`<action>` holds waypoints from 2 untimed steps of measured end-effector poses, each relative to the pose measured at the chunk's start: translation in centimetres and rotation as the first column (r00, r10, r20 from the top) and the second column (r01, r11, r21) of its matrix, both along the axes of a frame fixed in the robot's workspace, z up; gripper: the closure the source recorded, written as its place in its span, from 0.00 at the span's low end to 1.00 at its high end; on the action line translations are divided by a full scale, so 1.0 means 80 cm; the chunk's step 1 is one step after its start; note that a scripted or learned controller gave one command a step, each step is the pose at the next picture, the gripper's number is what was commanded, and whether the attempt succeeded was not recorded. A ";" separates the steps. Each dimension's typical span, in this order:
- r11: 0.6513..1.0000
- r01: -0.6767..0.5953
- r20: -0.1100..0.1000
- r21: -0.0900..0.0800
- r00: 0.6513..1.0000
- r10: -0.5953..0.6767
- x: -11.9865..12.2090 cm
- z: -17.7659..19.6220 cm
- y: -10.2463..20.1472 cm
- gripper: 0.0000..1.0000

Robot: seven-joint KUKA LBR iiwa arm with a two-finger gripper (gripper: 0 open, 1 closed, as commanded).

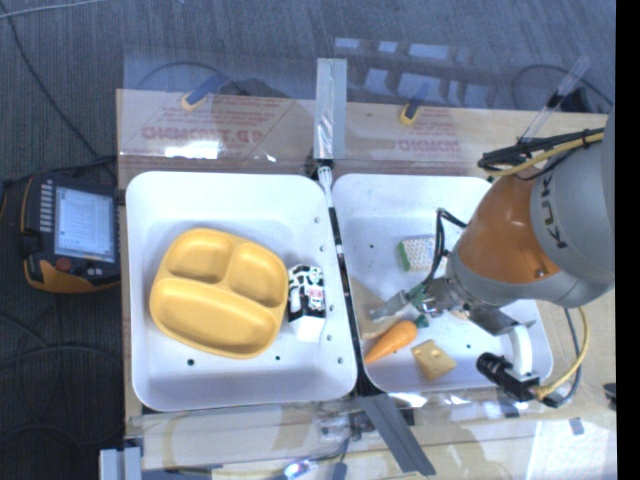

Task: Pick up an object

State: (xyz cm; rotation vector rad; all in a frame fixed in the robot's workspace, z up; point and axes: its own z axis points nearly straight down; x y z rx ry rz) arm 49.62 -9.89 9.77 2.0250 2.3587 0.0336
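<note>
Camera view: jaws (pixel 408 304) over tapered orange carrot (pixel 391 339), beside tan wedge (pixel 433 359); grip unclear.

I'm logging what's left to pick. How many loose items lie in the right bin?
3 visible: a carrot near the front left, a cheese wedge beside it, and a green-edged item farther back. The arm may hide more.

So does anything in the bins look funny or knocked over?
The cow-patterned cup in the left bin seems to lie tipped on its side against the yellow tray. The carrot and cheese wedge just lie loose in the right bin.
</note>
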 end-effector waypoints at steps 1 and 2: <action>0.997 0.072 -0.040 0.002 0.997 -0.072 0.055 0.107 0.011 0.00; 0.987 0.162 -0.041 0.001 0.986 -0.162 0.050 0.102 -0.090 0.00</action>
